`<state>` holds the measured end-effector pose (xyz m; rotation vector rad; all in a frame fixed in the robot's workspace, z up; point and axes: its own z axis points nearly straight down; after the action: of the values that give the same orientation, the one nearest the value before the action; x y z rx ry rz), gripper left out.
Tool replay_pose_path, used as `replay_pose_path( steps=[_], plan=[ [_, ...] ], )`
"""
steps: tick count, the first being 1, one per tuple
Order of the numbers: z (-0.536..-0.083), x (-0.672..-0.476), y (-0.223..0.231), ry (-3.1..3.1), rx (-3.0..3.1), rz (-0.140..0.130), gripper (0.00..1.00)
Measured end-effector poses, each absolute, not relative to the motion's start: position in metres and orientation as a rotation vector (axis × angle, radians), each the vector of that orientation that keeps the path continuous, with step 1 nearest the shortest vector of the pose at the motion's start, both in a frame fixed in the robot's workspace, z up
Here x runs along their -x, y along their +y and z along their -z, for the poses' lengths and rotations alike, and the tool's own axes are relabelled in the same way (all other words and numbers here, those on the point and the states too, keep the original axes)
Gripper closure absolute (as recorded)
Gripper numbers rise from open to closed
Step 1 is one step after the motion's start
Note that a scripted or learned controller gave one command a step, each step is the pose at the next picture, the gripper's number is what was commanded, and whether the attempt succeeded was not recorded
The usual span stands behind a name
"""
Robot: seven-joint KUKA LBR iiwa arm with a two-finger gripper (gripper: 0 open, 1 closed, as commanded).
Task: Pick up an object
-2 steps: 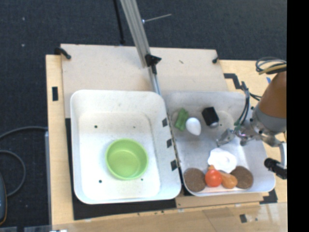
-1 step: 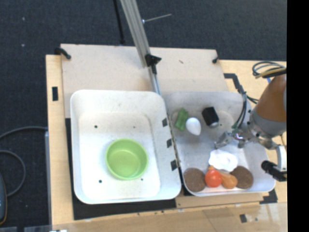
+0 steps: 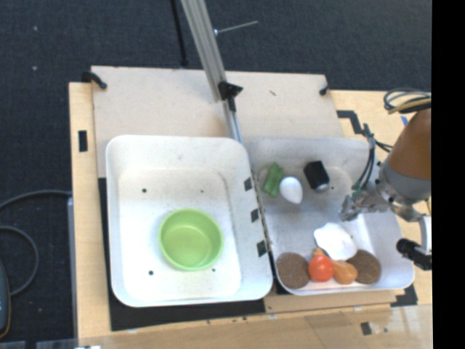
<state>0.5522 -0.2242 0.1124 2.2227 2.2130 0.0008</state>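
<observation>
The arm enters from the right edge of the frame, its orange band at the upper right, and the gripper hangs over the right bin, toward that bin's right side, at mid-height in the picture. Whether the claw is wide or narrow I cannot tell at this size, and nothing can be made out between its tips, so I judge that it carries nothing yet. The nearest candidate is the white lump, which lies just below and slightly left of the gripper, near it but apart. Along the bin's lower rim run 4 more things: a brown disc, a red ball touching an orange piece, and a second brown disc at the lower right. Further off, toward the upper left of this bin, sit a black block, a white egg-shaped thing and a green piece just beside it. The left bin holds 1 green bowl, well apart from the claw. The coming move likely turns on a short drop toward the lower left onto the white lump; its long axis seems to run roughly left to right, though the outline is soft.
</observation>
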Motion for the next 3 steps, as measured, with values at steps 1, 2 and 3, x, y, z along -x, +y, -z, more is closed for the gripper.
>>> replay_pose_path(
  steps=[1,2,3],
  plan=[
    [-0.171,-0.547,-0.223,2.221,-2.218,0.000,1.00],
    [-0.233,-0.551,-0.217,2.220,-2.210,-0.006,1.00],
    [-0.288,-0.553,-0.219,2.220,-2.211,-0.005,1.00]
  ],
)
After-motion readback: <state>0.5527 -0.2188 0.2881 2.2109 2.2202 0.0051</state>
